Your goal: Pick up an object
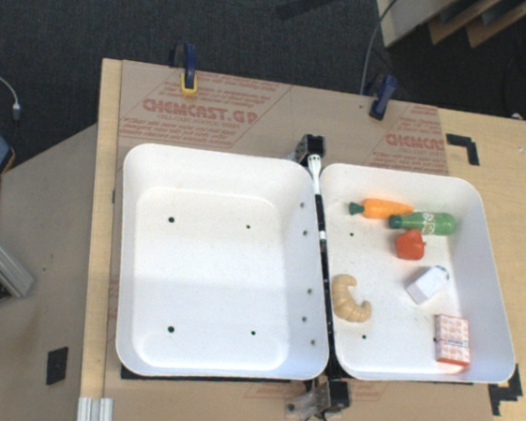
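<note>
Worktop (44, 227): two white bins lying side by side, meeting along a black seam.

Left bin (210, 265): carrying nothing to pick.

Right bin (491, 278): holding all six candidates.
- Carrot (381, 209), lying crosswise at the far end.
- Green bottle (424, 222), lying on its side, its neck end just beside the carrot.
- Red piece (410, 244), sitting just near of the bottle, close enough to crowd a grasp.
- White block (427, 285), standing apart in mid-bin, tilted.
- Croissant (351, 299), lying by the left wall, near the seam.
- Pink carton (453, 341), lying at the near right, close to the rim.

Gripper: state cannot be told from this view.

Step in hand, as judged: choosing a target and coming down on it. The white block and the carton are offering the most open space on both sides. The far cluster is risking a finger landing on a neighbour; the croissant is risking the wall. Closing across an item's narrow width, centred, is looking soundest.
</note>
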